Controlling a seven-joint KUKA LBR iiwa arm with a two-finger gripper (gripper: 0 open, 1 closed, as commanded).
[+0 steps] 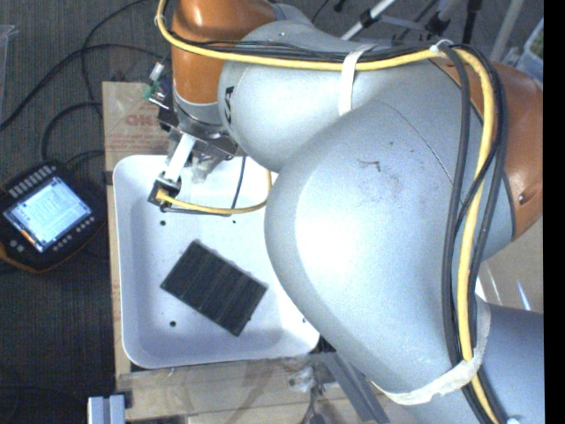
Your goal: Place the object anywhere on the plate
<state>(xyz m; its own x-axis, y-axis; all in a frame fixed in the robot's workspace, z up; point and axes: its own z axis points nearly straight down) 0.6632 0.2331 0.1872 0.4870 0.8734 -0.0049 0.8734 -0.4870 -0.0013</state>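
One black slab (214,287) lay flat in the one white bin (139,254) in view. It was rectangular, matte and ribbed with parallel grooves, and it sat askew near the bin's middle, touching no wall. The bin was smooth, shallow and round-cornered, with three small dark specks on its floor. The single arm (380,237), glossy grey with an orange band, covered the right of the scene. Its gripper (201,159) hung over the bin's far edge, well apart from the slab; whether it was apart or together could not be told. One handheld pendant (46,210) with a lit screen lay on the dark floor to the left.
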